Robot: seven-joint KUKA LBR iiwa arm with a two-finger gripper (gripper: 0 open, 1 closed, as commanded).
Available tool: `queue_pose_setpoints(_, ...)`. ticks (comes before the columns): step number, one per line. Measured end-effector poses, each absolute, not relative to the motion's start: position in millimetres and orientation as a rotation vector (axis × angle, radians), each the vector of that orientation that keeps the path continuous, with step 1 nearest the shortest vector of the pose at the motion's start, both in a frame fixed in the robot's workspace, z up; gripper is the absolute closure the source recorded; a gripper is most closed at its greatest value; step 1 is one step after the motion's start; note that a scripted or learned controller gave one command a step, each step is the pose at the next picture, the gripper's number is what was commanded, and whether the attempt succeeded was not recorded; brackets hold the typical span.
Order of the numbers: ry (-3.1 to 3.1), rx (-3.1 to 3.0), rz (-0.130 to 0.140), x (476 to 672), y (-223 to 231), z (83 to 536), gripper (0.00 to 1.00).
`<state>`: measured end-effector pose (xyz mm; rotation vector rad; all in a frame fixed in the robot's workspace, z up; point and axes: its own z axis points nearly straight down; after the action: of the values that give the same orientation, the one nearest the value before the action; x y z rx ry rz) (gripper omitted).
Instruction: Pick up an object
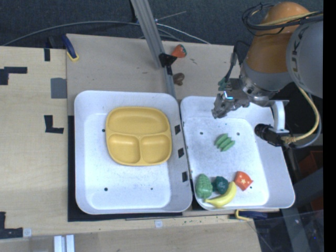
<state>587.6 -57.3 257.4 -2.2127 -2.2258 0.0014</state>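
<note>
A wooden bench (115, 62) is seen carrying two shallow white bins side by side, touching along their inner rims. The left bin (86, 156) and the right bin (278, 188) are set toward the bench's near edge. A small brown object (179, 79) is seen near the far edge, just behind the bins.

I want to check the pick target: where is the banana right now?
The banana lies at the near edge of the right bin, touching the dark green toys, left of the red piece.
</note>
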Motion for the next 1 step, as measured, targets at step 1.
queue_pose_setpoints(1, -2.225, -2.212, 0.003, 571.1, -7.6, 242.4, 1.00)
